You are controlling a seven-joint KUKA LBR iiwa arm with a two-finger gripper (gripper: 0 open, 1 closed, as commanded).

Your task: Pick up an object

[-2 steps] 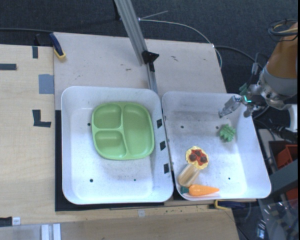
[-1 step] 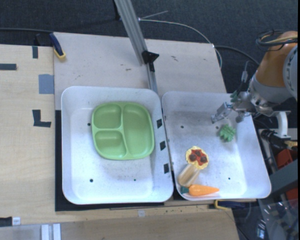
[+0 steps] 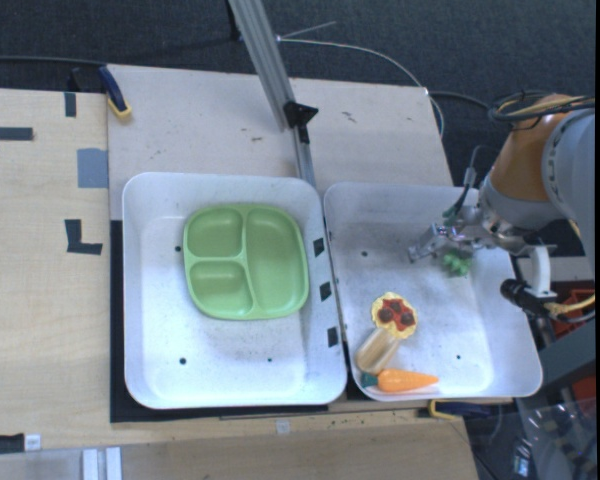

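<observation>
My gripper [image 3: 435, 246] is low over the upper right part of the right bin [image 3: 500, 363], at the end of the grey arm with its orange band [image 3: 528, 163]. A small green object [image 3: 457, 262] lies right at the gripper's lower side, partly covered by it; I cannot tell whether it is held. Lower in the same bin lie a round yellow and red piece [image 3: 394, 313], a tan bun-like piece [image 3: 377, 349] and an orange carrot [image 3: 408, 379] near the front wall.
In the left bin [image 3: 145, 298] sits a green divided plate [image 3: 246, 261]. A slanted metal pole [image 3: 265, 48] crosses the bench behind the bins. Cables and arm hardware [image 3: 540, 298] crowd the right bin's right rim.
</observation>
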